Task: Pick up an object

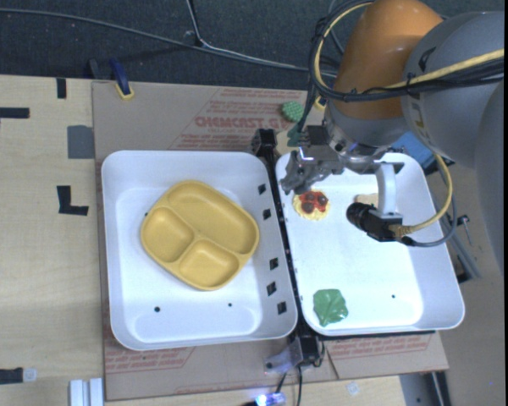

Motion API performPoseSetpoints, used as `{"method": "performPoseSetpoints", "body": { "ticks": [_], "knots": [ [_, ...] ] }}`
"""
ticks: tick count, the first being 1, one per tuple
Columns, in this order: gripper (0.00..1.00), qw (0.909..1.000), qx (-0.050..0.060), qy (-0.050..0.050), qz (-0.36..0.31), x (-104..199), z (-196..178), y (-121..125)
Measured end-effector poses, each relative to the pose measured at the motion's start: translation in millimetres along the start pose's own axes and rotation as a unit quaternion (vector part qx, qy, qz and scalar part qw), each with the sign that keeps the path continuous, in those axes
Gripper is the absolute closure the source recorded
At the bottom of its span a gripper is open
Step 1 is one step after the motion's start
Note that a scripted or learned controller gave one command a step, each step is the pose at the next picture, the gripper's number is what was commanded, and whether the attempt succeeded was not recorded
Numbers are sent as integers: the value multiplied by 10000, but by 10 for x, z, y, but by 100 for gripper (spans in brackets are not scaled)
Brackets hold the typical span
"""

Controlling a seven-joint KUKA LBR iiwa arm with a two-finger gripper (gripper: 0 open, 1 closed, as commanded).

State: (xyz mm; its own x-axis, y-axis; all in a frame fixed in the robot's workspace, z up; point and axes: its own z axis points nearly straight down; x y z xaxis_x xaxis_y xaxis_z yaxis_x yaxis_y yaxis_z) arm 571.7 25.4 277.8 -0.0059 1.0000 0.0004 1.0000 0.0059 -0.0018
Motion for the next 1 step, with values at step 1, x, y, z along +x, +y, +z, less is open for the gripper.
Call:
{"method": "performPoseSetpoints", "body": {
  "ticks": [1],
  "knots": [
    [100, 10000, 14, -1, 0, 511, 253, -6]
  ]
}}
